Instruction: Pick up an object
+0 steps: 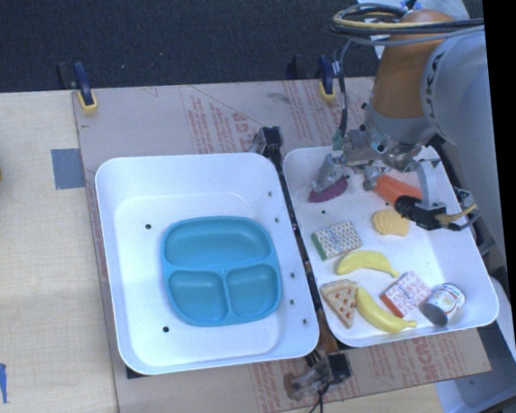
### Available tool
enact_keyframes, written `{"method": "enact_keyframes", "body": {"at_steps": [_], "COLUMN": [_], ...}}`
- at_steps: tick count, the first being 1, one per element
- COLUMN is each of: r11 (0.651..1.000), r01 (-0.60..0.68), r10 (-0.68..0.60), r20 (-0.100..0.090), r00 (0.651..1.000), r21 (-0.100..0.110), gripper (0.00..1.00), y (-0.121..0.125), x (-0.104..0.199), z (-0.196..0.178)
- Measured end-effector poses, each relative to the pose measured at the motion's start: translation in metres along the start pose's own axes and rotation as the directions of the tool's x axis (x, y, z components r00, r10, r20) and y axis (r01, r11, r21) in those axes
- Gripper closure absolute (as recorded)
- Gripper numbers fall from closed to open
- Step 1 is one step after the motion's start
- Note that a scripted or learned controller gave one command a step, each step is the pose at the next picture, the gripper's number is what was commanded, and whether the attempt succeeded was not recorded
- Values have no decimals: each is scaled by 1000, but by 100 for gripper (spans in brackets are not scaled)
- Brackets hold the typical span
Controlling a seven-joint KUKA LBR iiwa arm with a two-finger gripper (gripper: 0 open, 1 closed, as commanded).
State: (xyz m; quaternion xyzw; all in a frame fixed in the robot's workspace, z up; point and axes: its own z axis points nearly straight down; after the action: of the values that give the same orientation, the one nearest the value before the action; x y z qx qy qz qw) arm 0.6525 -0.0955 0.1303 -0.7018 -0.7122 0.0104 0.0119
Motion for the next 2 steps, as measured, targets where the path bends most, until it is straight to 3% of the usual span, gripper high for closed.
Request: {"method": "enact_keyframes", "body": {"at_steps": [1,2], "r11": [1000,1000], "r01": [-8,-7], "r10": [8,7], "r20": [3,3], "r00": [1000,1000], "r21": [-26,-16], "gripper": [0,100], "y": [4,2], "x": [3,1], "z": [32,22]}}
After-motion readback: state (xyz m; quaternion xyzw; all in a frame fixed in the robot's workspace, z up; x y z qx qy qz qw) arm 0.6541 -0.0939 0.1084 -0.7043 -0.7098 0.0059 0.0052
